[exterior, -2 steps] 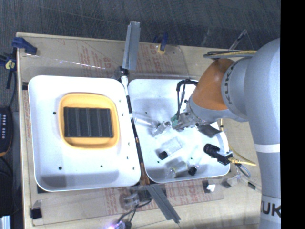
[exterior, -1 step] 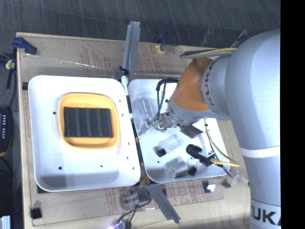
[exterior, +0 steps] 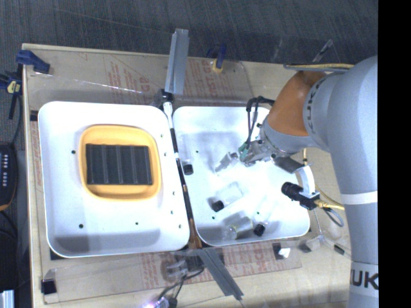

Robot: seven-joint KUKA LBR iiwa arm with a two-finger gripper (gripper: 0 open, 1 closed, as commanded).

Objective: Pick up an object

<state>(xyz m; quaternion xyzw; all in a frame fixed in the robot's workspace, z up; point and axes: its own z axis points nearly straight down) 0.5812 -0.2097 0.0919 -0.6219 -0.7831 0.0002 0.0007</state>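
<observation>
At the far left edge of the bench sit a blue clamp (exterior: 29,60) and, lower down, a dark device (exterior: 6,172) with small buttons. The left bin (exterior: 58,223) comes next, white and shallow, and inside it lies a yellow-rimmed tray (exterior: 119,136) with a dark ribbed insert, sitting toward the bin's upper middle. A grey metal bar (exterior: 176,59) stands up at the seam between the two bins at the back, and another grey bracket (exterior: 215,276) angles across the front of the seam.

The right bin (exterior: 192,117) holds several small items that are hard to make out against the white: a small black piece (exterior: 187,169) close to the left wall, a clear item with a black cap (exterior: 217,204) near the middle, and a clear bottle-like object (exterior: 237,226) with a dark cap (exterior: 259,230) lying along the front wall. A pale, see-through object (exterior: 225,162) lies tilted in the upper middle, just beside the gripper's tip.

The gripper (exterior: 247,154) hangs low over the bin's upper right part, reaching in from the right under the orange band (exterior: 290,111) of the grey arm (exterior: 350,127). I cannot tell from here how it is set, or whether it touches the pale object. A black fitting (exterior: 294,192) sticks out below the wrist, near the bin's right wall.
</observation>
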